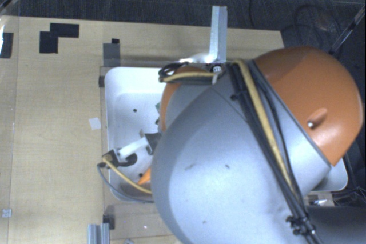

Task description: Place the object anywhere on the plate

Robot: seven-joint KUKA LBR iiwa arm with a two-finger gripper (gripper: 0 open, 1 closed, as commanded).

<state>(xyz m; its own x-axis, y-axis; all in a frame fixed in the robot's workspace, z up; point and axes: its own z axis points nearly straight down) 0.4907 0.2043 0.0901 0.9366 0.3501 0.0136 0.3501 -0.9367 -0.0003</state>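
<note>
My grey arm with its orange band (309, 100) fills most of the view and hides nearly all of the bins. A small part of my gripper (150, 144) pokes out from under the arm, low over the left part of the white bin (123, 103). An orange sliver (144, 176) shows at the arm's edge near the bin's front wall. I cannot tell whether it is the plate or the object. Anything else on the bin floor is hidden under the arm.
The bin's left wall and back left corner (114, 74) are visible. A metal post (219, 31) stands behind the bin. Black marks (57, 36) lie on the wooden bench at the back left. A small white tag (94, 123) lies left of the bin.
</note>
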